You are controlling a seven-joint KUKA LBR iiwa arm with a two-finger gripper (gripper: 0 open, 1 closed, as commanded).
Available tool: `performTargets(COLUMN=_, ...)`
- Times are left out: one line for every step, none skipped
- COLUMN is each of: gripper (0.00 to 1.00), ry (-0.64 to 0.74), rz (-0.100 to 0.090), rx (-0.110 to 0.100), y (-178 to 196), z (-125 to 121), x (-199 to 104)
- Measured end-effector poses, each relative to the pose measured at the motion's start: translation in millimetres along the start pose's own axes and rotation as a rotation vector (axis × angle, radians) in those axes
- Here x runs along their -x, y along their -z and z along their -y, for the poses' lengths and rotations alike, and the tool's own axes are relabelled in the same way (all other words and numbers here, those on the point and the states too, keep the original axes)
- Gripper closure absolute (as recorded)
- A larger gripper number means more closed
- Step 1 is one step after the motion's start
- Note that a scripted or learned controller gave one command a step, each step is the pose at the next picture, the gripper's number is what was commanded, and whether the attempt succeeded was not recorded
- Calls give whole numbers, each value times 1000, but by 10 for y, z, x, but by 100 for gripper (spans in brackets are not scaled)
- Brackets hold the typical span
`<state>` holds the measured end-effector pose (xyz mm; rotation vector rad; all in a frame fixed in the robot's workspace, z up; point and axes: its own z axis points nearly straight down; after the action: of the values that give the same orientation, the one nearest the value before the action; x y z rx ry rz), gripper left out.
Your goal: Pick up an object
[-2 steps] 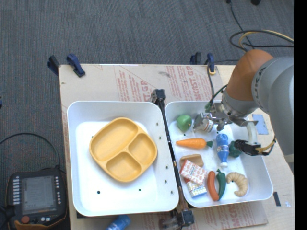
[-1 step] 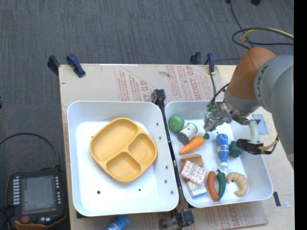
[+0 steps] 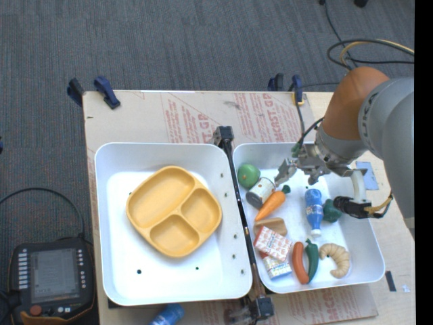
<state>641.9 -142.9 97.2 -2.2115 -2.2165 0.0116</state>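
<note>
- Lying in left bin point(image 3: 108, 181): one yellow divided plate point(image 3: 174, 210), three compartments.
- Cut off at bottom edge: one blue bottle point(image 3: 166, 314), outside the bins.
- Crowding right bin point(image 3: 369, 246): one green ball point(image 3: 248, 175), one small can point(image 3: 259, 193), one carrot point(image 3: 272, 204), one red packet point(image 3: 272, 242), one blue bottle point(image 3: 313, 210), one croissant point(image 3: 336, 258).
- Hovering over right bin's upper part: gripper point(image 3: 298, 170), fingers spread, nothing between; dark green item point(image 3: 331, 210) partly hidden, hard to identify.
</note>
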Motion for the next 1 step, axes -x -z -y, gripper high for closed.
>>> performTargets(gripper=0, ry=-3, rz=4, rx=8, y=-96, z=-13, x=-594)
